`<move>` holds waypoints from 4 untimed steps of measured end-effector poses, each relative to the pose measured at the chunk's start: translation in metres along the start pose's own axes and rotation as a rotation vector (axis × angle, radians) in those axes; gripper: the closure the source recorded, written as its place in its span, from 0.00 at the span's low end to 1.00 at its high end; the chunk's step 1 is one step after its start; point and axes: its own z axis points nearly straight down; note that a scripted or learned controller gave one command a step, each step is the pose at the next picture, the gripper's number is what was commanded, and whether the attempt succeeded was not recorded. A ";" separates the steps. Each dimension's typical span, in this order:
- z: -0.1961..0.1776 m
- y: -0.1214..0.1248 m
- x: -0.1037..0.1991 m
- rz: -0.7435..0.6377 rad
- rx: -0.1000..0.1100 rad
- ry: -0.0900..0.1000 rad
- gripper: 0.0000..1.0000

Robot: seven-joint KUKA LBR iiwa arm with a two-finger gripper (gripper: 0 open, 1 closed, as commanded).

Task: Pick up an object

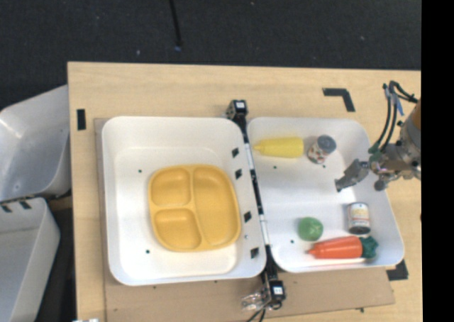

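We list, by size: left bin (128, 257), holding a yellow divided tray (193, 207). Right bin (298, 193), holding a toy carrot (339, 248) along its near edge, a yellow corn-like piece (280, 147), a green ball (309, 228), a small can (359, 218), and a grey cap (323, 147), possibly a jar. Gripper (363, 174) over the bin's right side, fingers spread, grasping nothing.
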 end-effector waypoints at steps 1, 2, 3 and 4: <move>-0.007 0.002 0.001 -0.004 -0.012 -0.003 0.00; 0.050 0.002 0.008 -0.002 -0.011 -0.004 0.00; 0.113 0.000 0.007 -0.001 -0.007 -0.003 0.00; 0.161 0.000 0.006 -0.001 -0.009 -0.003 0.00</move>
